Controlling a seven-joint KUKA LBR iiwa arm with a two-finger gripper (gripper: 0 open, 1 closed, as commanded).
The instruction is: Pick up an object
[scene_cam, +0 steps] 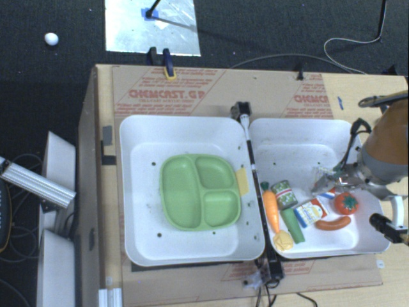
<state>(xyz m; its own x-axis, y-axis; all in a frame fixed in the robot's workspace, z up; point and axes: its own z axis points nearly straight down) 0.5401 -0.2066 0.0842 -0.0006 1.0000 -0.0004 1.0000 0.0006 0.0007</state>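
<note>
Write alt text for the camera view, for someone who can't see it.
A grey arm's hand hangs over the right bin, just above toy food: a tomato, sausage, carrot, can and carton. The left bin holds a green tray.

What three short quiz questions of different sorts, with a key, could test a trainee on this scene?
1. True or false: the green divided plate lies in the same bin as the carrot.
2. Which item lies nearest the gripper? A) tomato B) plate C) yellow piece
3. Fill in: the sausage lies in the ____ bin as the camera sees it.

Key: 1 false, the plate is in the left bin; 2 A; 3 right.
</note>
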